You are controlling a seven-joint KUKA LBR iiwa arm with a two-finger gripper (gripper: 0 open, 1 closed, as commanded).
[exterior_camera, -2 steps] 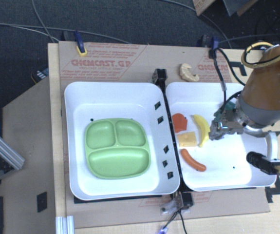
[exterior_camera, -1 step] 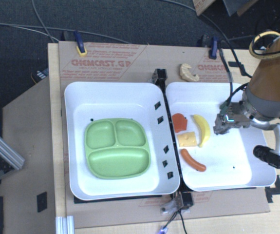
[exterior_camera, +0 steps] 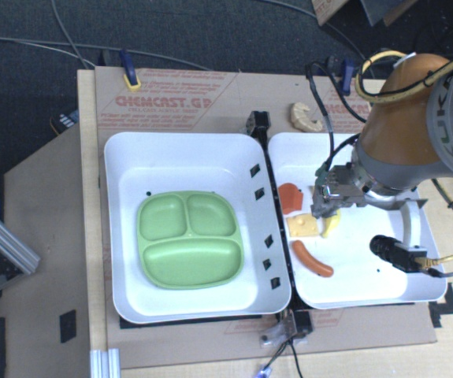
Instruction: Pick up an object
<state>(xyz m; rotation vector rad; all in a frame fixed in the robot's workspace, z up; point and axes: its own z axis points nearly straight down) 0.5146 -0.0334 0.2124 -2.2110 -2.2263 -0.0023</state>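
My gripper (exterior_camera: 326, 209) hangs over the left part of the right bin (exterior_camera: 368, 290). Just below and beside it lie a pale yellow cheese-like wedge (exterior_camera: 303, 226) and a small yellow piece (exterior_camera: 330, 226). A red-orange piece (exterior_camera: 290, 198) lies to the gripper's left, near the bin's left wall. An orange-red sausage (exterior_camera: 313, 259) lies closer to the front. Nothing shows between the fingers, and the wrist hides their tips.
The left bin (exterior_camera: 124, 211) holds a green divided plate (exterior_camera: 190, 239). A beige ring-shaped thing (exterior_camera: 306, 116) lies on the cardboard behind the right bin. Cables run across the dark floor at the back, and cardboard borders both bins.
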